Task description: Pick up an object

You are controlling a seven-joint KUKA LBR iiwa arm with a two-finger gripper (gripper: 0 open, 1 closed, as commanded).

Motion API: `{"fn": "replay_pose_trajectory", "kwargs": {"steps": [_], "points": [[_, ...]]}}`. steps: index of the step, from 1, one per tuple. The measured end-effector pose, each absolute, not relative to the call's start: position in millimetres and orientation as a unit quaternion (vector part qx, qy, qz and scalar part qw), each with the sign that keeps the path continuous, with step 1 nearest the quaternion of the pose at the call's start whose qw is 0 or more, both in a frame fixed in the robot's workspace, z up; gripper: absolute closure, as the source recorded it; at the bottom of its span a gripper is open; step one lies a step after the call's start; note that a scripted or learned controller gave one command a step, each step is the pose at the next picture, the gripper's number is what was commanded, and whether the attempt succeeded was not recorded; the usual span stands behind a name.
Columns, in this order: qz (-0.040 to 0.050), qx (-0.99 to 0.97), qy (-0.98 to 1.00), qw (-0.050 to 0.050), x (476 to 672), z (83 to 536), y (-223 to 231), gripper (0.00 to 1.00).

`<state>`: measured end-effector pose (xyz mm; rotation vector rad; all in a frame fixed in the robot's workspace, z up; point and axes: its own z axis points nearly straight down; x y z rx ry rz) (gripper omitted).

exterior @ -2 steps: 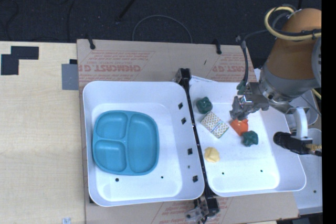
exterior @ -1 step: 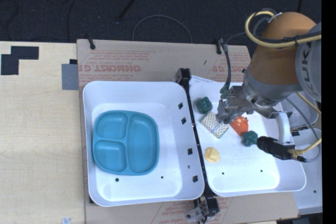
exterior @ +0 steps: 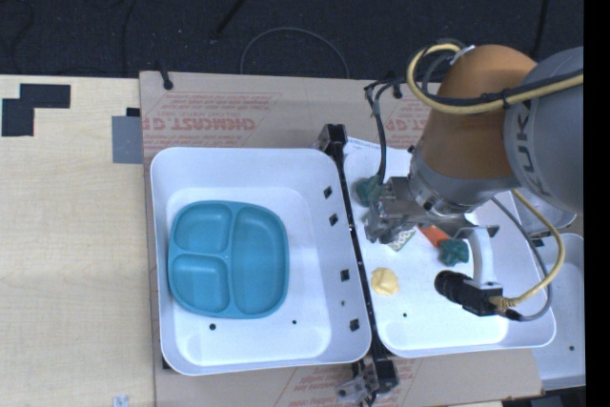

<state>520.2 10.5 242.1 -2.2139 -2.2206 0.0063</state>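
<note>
**Jaws unreadable**

Jaws apart or together: cannot tell. Gripper (exterior: 383,222) low in the right bin (exterior: 448,331), teal object (exterior: 367,191) just beside it, yellow lump (exterior: 384,281) near; blue divided plate (exterior: 229,257) in the left bin (exterior: 310,319).

Left bin (exterior: 307,195) holds a plate (exterior: 229,258); right bin (exterior: 429,331) holds, seemingly, a small lump (exterior: 384,281).
</note>
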Motion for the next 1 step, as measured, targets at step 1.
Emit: {"fn": "replay_pose_trajectory", "kwargs": {"steps": [1], "points": [[0.0018,-0.706,-0.709,0.003,510.3,224.8,60.4,1.0]]}}
